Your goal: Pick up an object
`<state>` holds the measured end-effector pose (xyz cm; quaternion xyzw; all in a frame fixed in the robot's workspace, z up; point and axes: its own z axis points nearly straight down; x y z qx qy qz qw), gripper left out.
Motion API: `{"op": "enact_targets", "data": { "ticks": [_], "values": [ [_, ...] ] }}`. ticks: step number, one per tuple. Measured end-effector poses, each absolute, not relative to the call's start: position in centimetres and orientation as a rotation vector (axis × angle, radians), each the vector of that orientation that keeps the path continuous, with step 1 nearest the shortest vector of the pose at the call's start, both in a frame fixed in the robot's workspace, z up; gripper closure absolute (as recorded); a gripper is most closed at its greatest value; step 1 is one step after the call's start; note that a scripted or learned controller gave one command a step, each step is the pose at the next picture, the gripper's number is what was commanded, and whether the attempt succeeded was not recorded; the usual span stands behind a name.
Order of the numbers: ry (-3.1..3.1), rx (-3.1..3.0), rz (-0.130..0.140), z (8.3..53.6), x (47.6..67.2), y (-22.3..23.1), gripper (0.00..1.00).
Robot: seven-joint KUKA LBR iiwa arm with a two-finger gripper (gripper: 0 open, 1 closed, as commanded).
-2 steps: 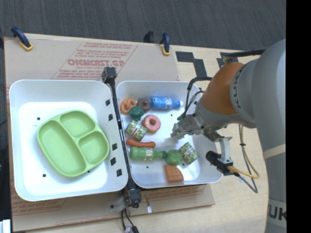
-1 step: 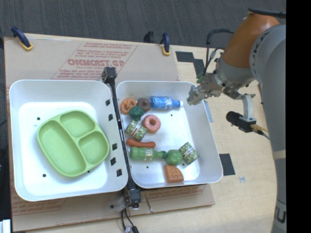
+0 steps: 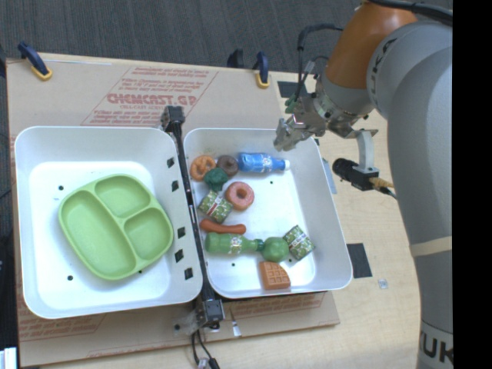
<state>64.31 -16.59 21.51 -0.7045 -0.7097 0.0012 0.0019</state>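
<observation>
Two bins sit side by side on the desk (image 3: 61,91), and in the left bin (image 3: 31,152) lies a divided plate (image 3: 115,225), towards its near left. Over in the right bin (image 3: 327,229), a bottle (image 3: 261,162) lies along the far wall with a pretzel (image 3: 203,165) and a small ring (image 3: 227,164) to its left, a doughnut (image 3: 241,196) just in front of them, and a sausage (image 3: 223,227) nearer still. At the near end, a waffle (image 3: 274,275) sits by the front wall, a second bottle (image 3: 231,244) lying just behind it.
</observation>
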Motion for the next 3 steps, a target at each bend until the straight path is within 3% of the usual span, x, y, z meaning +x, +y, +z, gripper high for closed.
{"op": "enact_targets", "data": {
  "ticks": [1,2,3],
  "values": [
    [-2.226,-2.208,0.007,21.8,62.0,-13.9,1.0],
    [-2.225,-2.212,0.007,23.5,52.6,-15.2,1.0],
    [-2.226,-2.209,0.009,20.2,56.8,-17.0,1.0]
  ]
}}
